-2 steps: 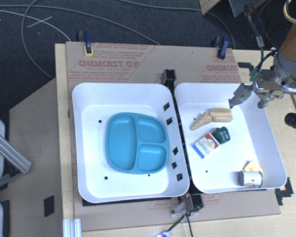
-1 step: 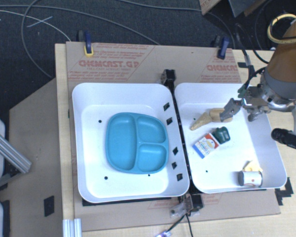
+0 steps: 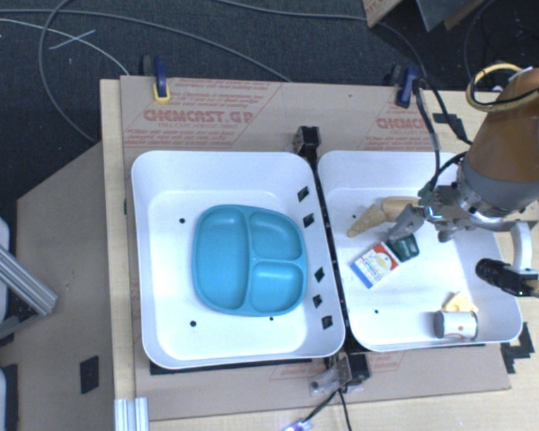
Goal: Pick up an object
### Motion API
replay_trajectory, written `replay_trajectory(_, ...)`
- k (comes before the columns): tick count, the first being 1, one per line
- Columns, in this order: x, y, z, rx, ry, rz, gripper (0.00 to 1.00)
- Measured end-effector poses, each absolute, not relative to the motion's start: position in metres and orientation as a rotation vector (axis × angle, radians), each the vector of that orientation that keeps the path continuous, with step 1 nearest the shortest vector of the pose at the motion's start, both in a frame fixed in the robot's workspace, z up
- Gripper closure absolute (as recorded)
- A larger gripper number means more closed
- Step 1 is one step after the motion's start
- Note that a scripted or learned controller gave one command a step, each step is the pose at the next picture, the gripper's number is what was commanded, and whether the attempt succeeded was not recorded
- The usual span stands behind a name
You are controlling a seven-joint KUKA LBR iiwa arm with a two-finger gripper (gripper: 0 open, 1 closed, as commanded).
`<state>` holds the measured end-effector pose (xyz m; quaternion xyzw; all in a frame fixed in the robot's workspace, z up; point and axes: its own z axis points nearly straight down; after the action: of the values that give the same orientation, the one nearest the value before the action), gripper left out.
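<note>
My gripper (image 3: 413,225) hangs over the middle of the right bin (image 3: 485,335), reaching in from the right under the orange band (image 3: 512,142). Its tip is right beside a small dark green object (image 3: 406,248). A white, blue and red small box (image 3: 374,266) lies just left and below that. A tan cone-shaped piece (image 3: 379,215) lies to the gripper's left, close to the tip. A grey and yellow object (image 3: 455,319) rests near the bin's front right corner.
The left bin (image 3: 157,196) holds a blue divided plate (image 3: 249,259). A black divider with clips (image 3: 316,232) runs between the bins. Cables (image 3: 445,119) trail over the bench at the back right. A black part (image 3: 503,275) sticks out by the arm's wrist.
</note>
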<state>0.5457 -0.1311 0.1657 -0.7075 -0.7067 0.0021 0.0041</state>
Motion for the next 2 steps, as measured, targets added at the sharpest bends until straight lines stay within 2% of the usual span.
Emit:
replay_trajectory(1,0.554,-0.127,0.108,-2.216,-2.217,0.005,0.00)
replay_trajectory(2,0.555,-0.128,0.123,-2.221,-2.220,-0.002,1.00)
